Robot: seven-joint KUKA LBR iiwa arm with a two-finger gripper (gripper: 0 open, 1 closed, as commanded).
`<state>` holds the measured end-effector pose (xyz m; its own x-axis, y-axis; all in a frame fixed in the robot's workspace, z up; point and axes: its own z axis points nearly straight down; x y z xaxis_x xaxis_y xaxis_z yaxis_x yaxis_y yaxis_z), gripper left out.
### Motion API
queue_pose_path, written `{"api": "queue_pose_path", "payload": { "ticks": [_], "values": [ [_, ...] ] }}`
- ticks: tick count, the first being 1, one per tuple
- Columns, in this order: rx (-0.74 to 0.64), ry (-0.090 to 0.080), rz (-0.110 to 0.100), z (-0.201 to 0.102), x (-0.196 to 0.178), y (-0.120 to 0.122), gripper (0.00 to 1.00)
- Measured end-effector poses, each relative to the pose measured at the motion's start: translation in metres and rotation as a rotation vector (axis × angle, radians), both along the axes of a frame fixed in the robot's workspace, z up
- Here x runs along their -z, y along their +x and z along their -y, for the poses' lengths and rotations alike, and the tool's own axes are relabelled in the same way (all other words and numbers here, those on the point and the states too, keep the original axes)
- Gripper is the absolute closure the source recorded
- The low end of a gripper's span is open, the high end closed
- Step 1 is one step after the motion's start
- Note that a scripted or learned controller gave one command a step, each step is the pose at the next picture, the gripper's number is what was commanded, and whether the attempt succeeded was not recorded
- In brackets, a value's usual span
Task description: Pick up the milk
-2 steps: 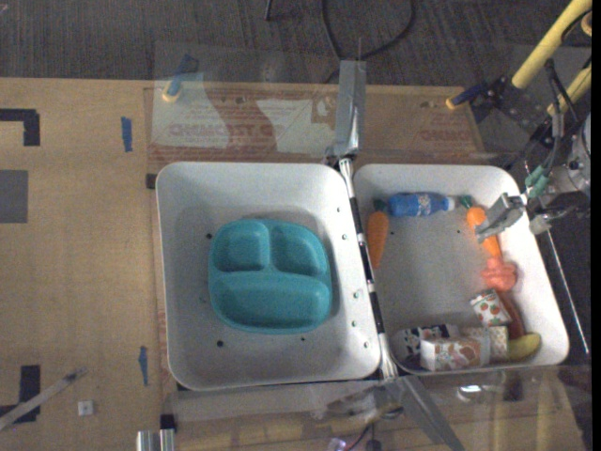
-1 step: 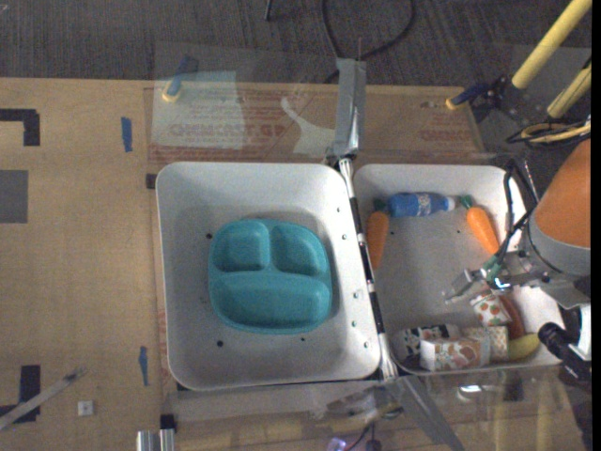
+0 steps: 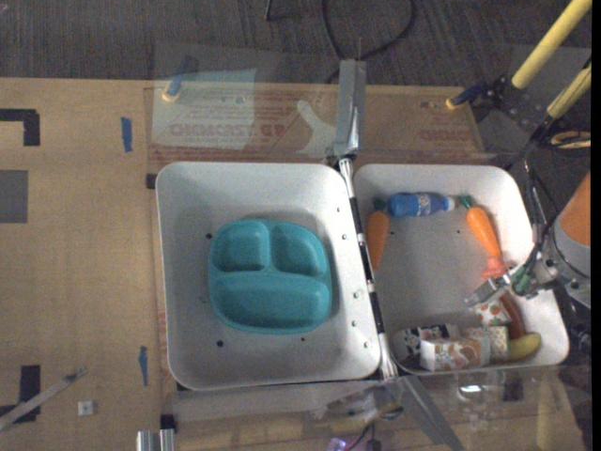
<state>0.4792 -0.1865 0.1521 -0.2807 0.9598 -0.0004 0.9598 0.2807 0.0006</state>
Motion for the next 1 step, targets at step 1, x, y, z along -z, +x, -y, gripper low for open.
{"api": "queue_pose_path", "payload": {
  "ticks": [1],
  "values": [
    [-0.211,-0.004,0.012,-0.0796,0.0628,0.0105,0.00]
  ]
}}
